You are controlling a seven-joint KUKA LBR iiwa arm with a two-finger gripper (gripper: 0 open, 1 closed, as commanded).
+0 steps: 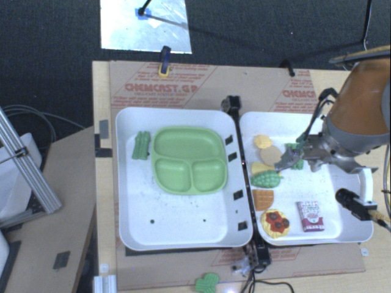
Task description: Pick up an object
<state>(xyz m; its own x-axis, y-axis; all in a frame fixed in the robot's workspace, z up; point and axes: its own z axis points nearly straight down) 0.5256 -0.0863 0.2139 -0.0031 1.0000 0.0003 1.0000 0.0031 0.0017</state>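
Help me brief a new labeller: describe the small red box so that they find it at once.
Look in the right-hand white bin, in its near half. The small red box lies flat there, right of the round pizza toy. It is the only rectangular thing with straight edges among rounded food toys.

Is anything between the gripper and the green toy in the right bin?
Nothing visible. The gripper hangs low in the right bin, just right of and above the green toy. The yellow pieces lie beside it, up and to the left, and the waffle lies below the toy, neither across the gap.
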